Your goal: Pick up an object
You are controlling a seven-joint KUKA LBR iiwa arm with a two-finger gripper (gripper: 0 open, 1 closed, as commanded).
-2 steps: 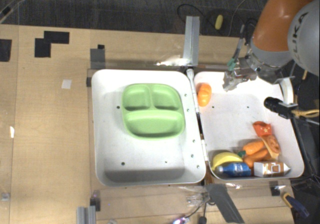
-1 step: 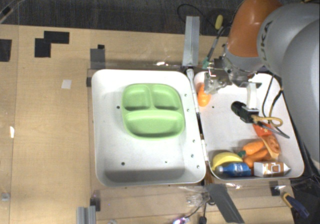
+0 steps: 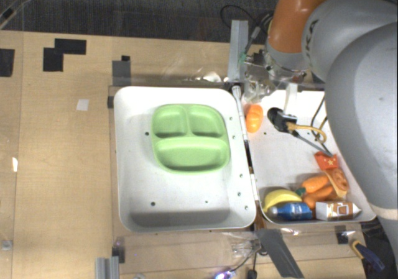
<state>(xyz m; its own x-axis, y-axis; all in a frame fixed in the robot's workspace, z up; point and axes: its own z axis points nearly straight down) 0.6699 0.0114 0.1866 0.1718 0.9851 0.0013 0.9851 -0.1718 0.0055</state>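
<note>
My gripper (image 3: pixel 254 90) hangs over the far left corner of the right bin (image 3: pixel 280 160), close to the wall between the bins. Just below it in the view lies a small orange object (image 3: pixel 253 117), near the gripper's tip; I cannot see whether they touch. At the near end of the right bin lie a yellow banana (image 3: pixel 280 197), a blue item (image 3: pixel 291 212), a white bottle (image 3: pixel 336 210), an orange carrot (image 3: pixel 317 184) and an orange-red packet (image 3: pixel 333 169).
The left bin (image 3: pixel 134 166) holds a green divided plate (image 3: pixel 188 137) at its middle. The grey arm covers the right side of the right bin. A metal post (image 3: pixel 237 48) stands behind the bins' shared wall.
</note>
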